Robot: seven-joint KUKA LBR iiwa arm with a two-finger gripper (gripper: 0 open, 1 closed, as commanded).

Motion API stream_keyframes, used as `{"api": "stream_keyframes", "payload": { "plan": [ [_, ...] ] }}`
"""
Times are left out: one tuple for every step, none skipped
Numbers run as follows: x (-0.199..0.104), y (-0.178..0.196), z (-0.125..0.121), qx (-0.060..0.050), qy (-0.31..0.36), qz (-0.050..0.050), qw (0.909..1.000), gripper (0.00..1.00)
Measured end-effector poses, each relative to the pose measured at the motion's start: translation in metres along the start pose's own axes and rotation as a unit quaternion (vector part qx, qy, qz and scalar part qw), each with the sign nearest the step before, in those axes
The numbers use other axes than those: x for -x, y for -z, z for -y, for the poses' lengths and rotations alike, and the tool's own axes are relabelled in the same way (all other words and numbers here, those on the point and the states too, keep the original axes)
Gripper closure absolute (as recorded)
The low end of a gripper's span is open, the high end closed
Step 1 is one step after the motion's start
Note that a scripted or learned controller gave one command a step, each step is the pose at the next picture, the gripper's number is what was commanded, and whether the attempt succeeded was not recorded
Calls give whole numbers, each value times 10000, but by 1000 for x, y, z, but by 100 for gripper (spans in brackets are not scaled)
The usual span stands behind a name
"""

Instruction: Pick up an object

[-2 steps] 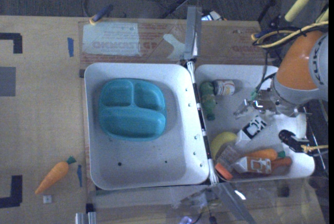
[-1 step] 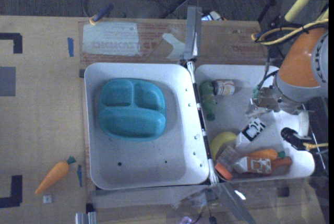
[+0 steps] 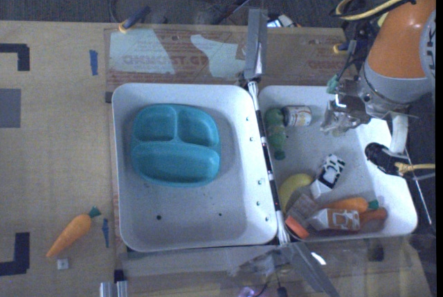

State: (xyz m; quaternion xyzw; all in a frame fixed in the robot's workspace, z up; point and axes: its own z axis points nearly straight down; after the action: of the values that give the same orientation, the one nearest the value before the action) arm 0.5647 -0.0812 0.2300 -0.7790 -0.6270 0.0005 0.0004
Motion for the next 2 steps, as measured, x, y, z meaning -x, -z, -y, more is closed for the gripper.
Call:
{"api": "stream_keyframes", "payload": {
  "plan": [
    [10,-47,8,-24,-1188,0,9929,100],
    [7,-21,-4,-4,-1371,5,9906,100]
  ]
}}
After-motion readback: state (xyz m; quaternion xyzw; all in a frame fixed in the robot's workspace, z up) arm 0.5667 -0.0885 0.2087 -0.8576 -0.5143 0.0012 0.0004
